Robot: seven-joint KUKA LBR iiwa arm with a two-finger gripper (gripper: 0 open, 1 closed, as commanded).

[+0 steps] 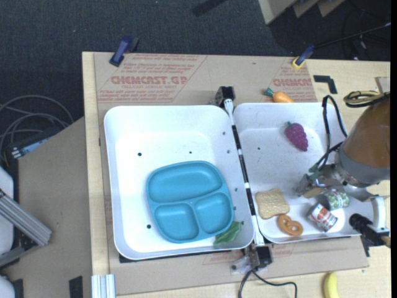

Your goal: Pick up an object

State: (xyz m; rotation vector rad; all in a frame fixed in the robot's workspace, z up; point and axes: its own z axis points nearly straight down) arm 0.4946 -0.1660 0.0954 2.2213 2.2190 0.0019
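Gripper (313, 185) low in right bin (260, 126), grip state can't tell, near green-white can (338, 198), red can (324, 216), bread slice (272, 203), pretzel (289, 225).

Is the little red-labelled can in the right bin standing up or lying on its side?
On its side. The can lies tilted near the right bin's front edge, its round end facing the camera and its label along the side.
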